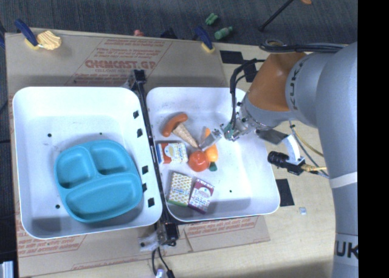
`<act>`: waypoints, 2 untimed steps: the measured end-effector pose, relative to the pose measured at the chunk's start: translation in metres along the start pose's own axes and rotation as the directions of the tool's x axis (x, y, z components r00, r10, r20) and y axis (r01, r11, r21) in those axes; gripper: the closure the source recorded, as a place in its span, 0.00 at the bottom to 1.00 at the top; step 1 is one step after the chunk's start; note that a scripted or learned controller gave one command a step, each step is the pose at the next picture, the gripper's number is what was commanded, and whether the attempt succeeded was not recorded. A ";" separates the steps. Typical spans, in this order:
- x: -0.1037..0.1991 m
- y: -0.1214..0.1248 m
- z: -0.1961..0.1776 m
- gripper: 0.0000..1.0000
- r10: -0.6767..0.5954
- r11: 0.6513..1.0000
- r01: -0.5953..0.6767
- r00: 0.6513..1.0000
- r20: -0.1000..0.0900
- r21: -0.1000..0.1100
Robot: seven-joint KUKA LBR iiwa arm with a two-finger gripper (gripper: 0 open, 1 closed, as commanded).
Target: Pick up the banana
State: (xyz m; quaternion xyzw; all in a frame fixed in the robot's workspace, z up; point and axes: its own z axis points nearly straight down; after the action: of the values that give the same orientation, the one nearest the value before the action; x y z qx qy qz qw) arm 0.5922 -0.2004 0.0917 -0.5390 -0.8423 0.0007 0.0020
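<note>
"CHEMCAST" printed on cardboard [121,64] behind bins.

Blue divided tray [97,179] in left bin [24,149]; two small cartons [189,191] near right bin's [261,191] front edge.

Grey KUKA arm reaches in from the right, bent sharply at the wrist.

The thick grey link runs up the right edge, then turns left past the orange band; cables trail beside it. The end effector [214,138] points down and left, its finger tips too small to read.
</note>
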 end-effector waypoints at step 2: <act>0.039 -0.109 0.001 0.00 -0.598 0.802 0.598 0.802 0.000 0.000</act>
State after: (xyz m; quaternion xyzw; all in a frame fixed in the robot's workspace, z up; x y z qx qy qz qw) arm 0.4770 -0.2108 0.0915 -0.2462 -0.9692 -0.0001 0.0021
